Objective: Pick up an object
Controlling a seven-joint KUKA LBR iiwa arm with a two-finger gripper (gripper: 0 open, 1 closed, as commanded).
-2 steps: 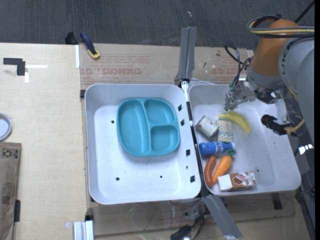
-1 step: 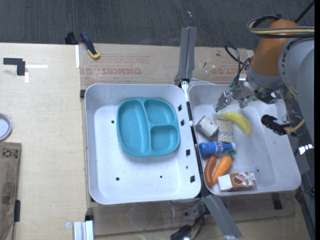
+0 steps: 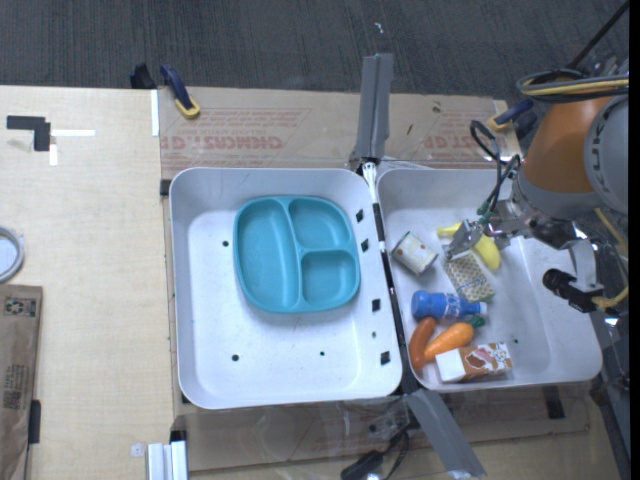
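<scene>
— What's on the bench, biggest first?

— Two shallow white bins side by side. The left bin [image 3: 200, 368] holds one teal three-compartment plastic plate [image 3: 297, 253], with bare floor all around it. The right bin [image 3: 560, 353] is crowded along its left half; the right half is open.

— And the arm?

— The grey arm with the orange band [image 3: 565, 148] reaches in from the right. Its gripper [image 3: 468, 240] sits low over a yellow banana-like toy [image 3: 485, 251], right beside a speckled grey sponge-like block [image 3: 470, 278]. Whether the claw is apart or together, I cannot tell.

— Other pieces?

— One blue bottle [image 3: 447, 305], one orange carrot [image 3: 445, 338], one small printed carton [image 3: 487, 360], one pale boxy object [image 3: 414, 253]. Cardboard [image 3: 260, 133] behind carries reversed red print, unreadable.
</scene>
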